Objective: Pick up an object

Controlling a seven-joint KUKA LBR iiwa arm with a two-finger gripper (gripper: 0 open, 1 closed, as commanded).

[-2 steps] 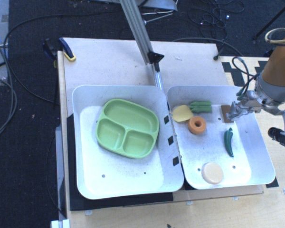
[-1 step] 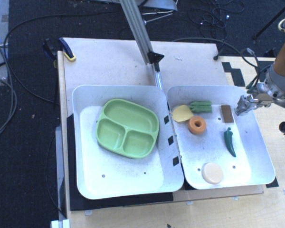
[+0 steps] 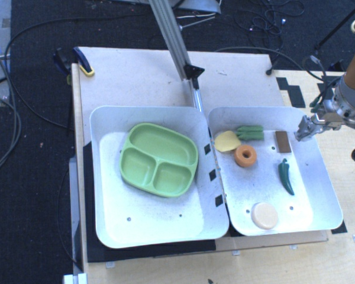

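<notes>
The likeliest target, a small flat brown rectangular block (image 3: 282, 141), is lying in the right-hand shallow white bin (image 3: 319, 176) at about one o'clock from that bin's middle, near the far-right wall and just beside the grey two-finger gripper (image 3: 303, 129), which is hanging at the block's two o'clock, over the bin's rim; whether the fingers are apart or together I cannot tell at this size, and nothing is showing between them. The arm is reaching in from the right, so this near corner is the natural place for it to be starting a descent (a judgement, since any piece would satisfy the task). Spreading outward from the block, a dark green ridged pickle-like toy (image 3: 249, 132) is lying at its nine o'clock, touching or nearly touching a pale yellow rounded chip-shaped piece (image 3: 226, 141); an orange ring-shaped doughnut toy (image 3: 245, 156) is sitting just below those two. A slim dark green chilli-pepper toy (image 3: 286, 177) is lying at the block's six o'clock, and a cream round disc (image 3: 264, 215) is resting near the bin's front edge, well apart from the rest. These pieces are sitting loosely scattered, which is leaving room for fingers around each. In the left-hand shallow white bin (image 3: 106, 218) a light green three-compartment plastic plate (image 3: 159, 159) is lying flat, probably too broad for this gripper.
</notes>
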